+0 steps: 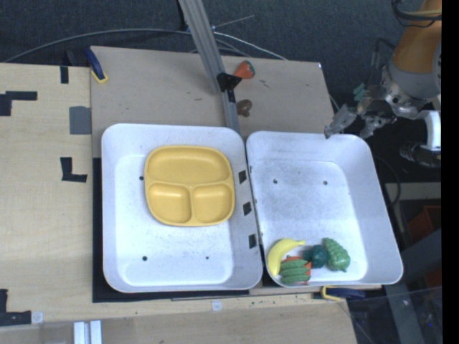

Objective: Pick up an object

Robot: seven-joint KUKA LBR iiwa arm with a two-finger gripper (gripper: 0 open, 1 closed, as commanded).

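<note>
No legible text — none anywhere

The two white bins (pixel 308 156) look like smooth plastic, scuffed with dark specks. The yellow tray (pixel 190 185) is matt plastic. The banana (pixel 281 251) and green toys (pixel 334 255) appear glossy plastic. The bench (pixel 43 192) looks like pale matt wood.

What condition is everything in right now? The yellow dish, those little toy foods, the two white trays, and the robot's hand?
Yellow divided plate: lying flat, right way up, in the left bin.
Banana: lying at the right bin's near edge.
Green toy: lying next to the banana's cluster.
Red and green toy: lying against the banana.
Hand: over the right bin's far rim, holding nothing I can see.
</note>
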